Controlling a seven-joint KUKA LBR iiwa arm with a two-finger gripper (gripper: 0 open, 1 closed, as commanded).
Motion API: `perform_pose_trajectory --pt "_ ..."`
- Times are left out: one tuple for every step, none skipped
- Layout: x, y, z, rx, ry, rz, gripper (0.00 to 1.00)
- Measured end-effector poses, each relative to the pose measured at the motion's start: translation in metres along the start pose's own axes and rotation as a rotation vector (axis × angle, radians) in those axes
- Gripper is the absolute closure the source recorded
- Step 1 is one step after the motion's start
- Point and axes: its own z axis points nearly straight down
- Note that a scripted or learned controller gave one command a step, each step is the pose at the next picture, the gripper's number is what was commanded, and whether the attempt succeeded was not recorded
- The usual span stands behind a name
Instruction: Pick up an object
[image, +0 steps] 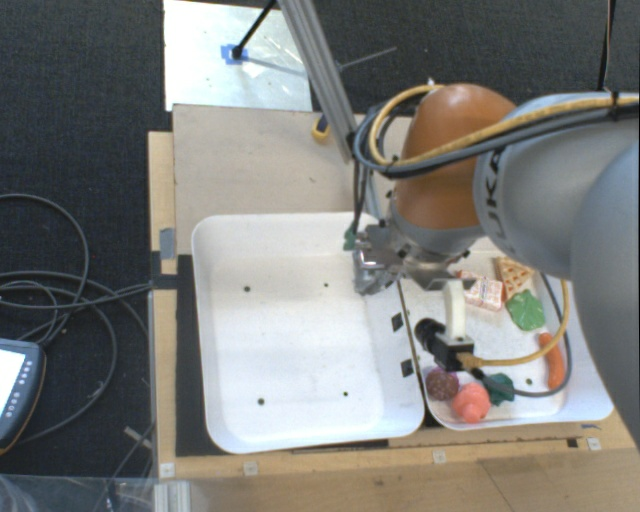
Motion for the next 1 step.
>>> perform_pose_trajectory --pt "0.0025 -0.0066 -0.0055 -0.001 -0.001 0.003 1.0"
